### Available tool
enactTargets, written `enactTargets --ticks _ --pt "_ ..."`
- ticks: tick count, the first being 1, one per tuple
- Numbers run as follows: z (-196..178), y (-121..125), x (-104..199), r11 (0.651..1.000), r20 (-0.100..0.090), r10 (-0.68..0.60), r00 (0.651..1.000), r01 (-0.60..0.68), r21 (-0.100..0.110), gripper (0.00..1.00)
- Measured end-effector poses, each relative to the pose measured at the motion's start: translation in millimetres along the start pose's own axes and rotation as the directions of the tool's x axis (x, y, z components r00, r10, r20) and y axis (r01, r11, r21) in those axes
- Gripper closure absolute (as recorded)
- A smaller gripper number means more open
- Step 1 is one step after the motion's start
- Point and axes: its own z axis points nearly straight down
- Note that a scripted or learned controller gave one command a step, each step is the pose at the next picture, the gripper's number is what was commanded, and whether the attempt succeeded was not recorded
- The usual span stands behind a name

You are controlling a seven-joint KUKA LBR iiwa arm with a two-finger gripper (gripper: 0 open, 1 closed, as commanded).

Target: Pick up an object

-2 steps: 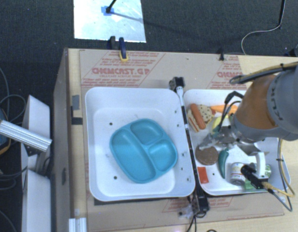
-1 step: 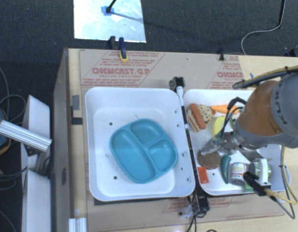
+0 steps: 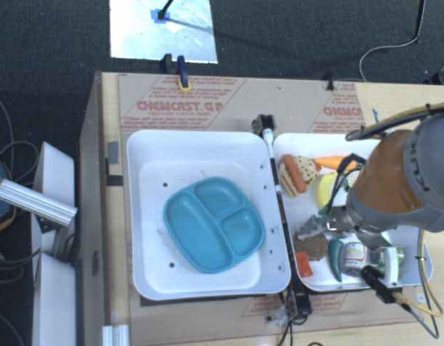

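The right bin [image 3: 319, 141] holds several toy foods. A hot dog [image 3: 290, 176], a bread slice [image 3: 306, 168] and a carrot [image 3: 329, 162] lie at its far left. A yellow fruit [image 3: 325, 189] lies just below them. Near the front are a brown patty [image 3: 313, 248], a green pepper [image 3: 336, 258], a small can [image 3: 354, 254] and an orange piece [image 3: 303, 266]. My gripper [image 3: 313, 228] hangs low over the bin's left half, between the yellow fruit and the brown patty. The arm's body hides the bin's middle and right.
The left bin [image 3: 146, 193] holds a blue divided plate [image 3: 215, 225]. A green and white bottle [image 3: 390, 262] lies at the right bin's front right. A black divider clamp [image 3: 265, 125] sits between the bins at the back. Cables trail at the front right.
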Motion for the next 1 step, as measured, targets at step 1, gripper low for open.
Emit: enactTargets --ticks 1 --pt "1.1 41.6 1.5 1.0 -0.003 -0.004 1.0 0.004 0.005 0.0"
